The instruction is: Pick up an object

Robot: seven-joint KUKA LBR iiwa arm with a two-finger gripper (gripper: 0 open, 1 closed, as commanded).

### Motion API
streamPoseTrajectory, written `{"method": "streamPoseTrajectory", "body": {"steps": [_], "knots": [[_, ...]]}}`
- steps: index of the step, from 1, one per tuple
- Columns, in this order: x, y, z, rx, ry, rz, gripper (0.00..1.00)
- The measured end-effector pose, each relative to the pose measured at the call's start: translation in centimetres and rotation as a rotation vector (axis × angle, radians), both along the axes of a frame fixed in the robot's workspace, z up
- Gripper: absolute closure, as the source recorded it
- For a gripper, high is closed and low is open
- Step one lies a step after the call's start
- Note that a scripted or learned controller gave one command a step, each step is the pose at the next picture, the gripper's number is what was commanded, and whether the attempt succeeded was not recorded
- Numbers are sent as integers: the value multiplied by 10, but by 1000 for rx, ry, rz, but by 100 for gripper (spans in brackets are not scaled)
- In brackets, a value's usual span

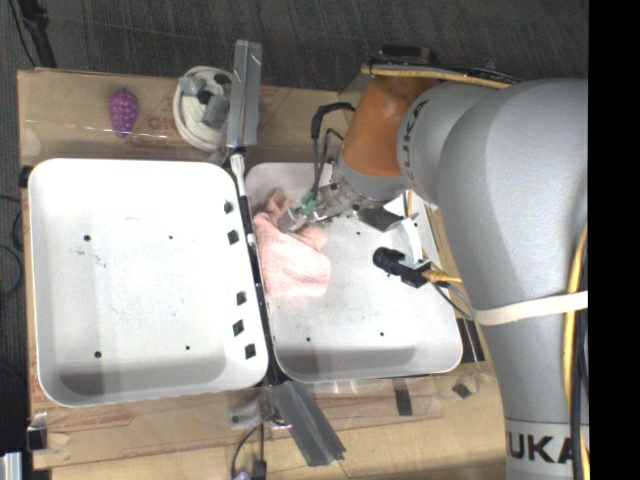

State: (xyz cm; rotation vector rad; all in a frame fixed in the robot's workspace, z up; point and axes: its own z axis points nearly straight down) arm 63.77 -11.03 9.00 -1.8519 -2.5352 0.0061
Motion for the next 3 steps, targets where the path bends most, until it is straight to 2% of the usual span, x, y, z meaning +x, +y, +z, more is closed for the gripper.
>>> {"method": "streamPoseTrajectory", "body": {"steps": [3], "knots": [[0,0,0,0,0,0,0]]}}
